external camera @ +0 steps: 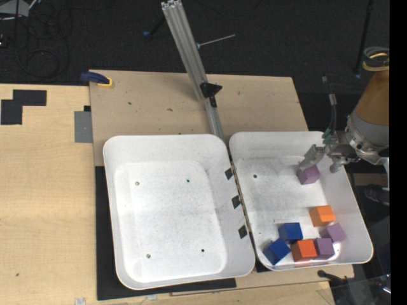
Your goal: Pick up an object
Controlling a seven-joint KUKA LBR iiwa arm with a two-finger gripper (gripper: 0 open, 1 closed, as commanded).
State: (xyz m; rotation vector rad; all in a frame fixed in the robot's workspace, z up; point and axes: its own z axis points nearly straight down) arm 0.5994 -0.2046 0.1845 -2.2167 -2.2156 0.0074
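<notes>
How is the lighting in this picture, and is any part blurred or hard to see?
Camera view: light is even and soft on both white bins, without strong glare; the background above the bench is dark; the coloured blocks look sharp; the claw near the purple block is small and a little blurred.

A pale wooden tabletop (152, 107) fills the middle of the frame. Two shallow white bins sit on it side by side, touching: the left bin (166, 210) at lower centre, the right bin (270, 170) at lower right. A black mat (100, 234) shows under the left bin's edge. A slanted aluminium rail (191, 56) rises from the tabletop at upper centre. A blue and yellow clamp (96, 79) grips the tabletop's upper left corner.
</notes>
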